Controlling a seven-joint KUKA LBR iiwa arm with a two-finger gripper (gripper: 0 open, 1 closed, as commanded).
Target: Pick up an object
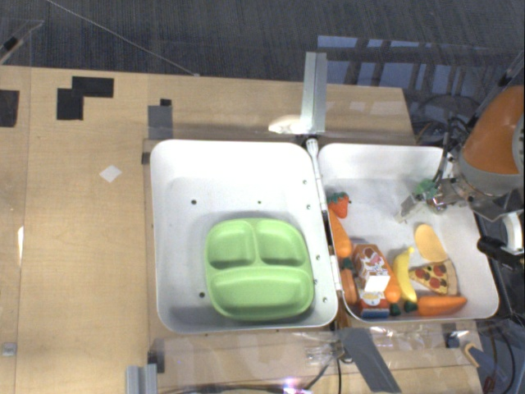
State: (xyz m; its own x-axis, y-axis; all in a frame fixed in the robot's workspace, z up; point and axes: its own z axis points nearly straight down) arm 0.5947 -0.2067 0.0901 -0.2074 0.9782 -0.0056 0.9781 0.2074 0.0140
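Reaching in from the right, the arm (496,142) hangs over the right bin (369,179), grey with an orange band, its gripper (426,195) low over the bare white floor at the bin's far side. Whether the jaws are spread or pressed together I cannot tell; they are small and blurred here, and nothing can be seen between them. I judge the task barely begun: no object is lifted, and choosing, closing on and raising one are all left.

The left bin (176,179) is a shallow smooth white tray with rounded corners. In it lies a green plate (259,268), glossy plastic, rounded and split into three compartments.

The pickable toys crowd the right bin's near edge and left wall, apart from the gripper. A pizza slice (432,277) is a flat wedge with red spots; an orange carrot (440,304) lies long and tapered just beside it. A curved yellow banana (404,274) sits next to a small printed carton (371,271). A pale yellow oval chip (429,242) lies nearest the gripper, and a strawberry (338,203) rests by the dividing wall.
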